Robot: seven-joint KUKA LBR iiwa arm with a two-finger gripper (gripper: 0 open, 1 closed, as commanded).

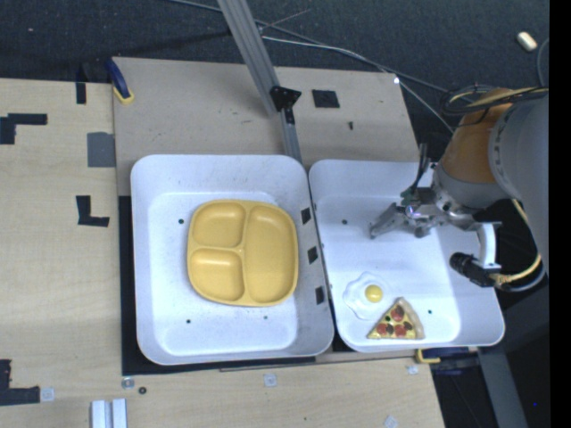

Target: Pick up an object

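My gripper (376,231) hangs over the upper middle of the right bin (332,194), its fingers pointing left and down and drawn together to one tip. Nothing is between them. A toy fried egg (366,293) lies on the bin floor below the gripper, near the front. A toy pizza slice (398,321) lies just right of the egg, at the front edge. Both are well clear of the gripper. A yellow divided plate (243,252) lies in the middle of the left bin (156,239).
A grey metal pole (259,56) slants down from the top to the gap between the two bins. The arm's grey and orange body (500,150) overhangs the right bin's right rim. Bare bin floor lies around the gripper.
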